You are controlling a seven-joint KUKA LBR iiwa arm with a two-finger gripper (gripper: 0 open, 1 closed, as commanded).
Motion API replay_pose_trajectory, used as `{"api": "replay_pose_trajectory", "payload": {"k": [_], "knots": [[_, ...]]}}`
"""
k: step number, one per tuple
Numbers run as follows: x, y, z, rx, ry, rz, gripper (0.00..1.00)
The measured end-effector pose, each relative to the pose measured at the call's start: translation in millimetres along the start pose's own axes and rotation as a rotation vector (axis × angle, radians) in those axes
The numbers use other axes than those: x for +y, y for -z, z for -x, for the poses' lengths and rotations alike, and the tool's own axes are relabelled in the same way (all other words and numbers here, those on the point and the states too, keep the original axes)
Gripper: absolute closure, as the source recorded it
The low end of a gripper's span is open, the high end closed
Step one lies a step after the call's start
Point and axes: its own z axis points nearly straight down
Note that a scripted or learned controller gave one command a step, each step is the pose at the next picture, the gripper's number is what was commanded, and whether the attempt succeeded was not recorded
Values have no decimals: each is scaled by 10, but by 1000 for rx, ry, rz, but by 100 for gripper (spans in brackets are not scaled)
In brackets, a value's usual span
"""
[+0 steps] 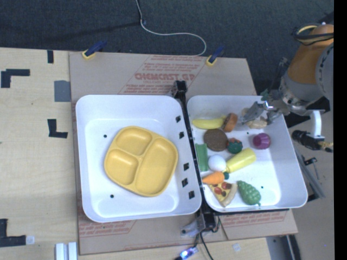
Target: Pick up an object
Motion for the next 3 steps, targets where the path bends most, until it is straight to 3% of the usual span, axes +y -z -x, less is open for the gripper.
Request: {"api": "replay_pose_trajectory", "payload": {"k": [1, 2, 3], "knots": [[-22, 614, 28, -1, -1, 1, 100], [-20, 735, 23, 1, -1, -4, 100], [-273, 817, -451, 3, 3, -6, 100]]}}
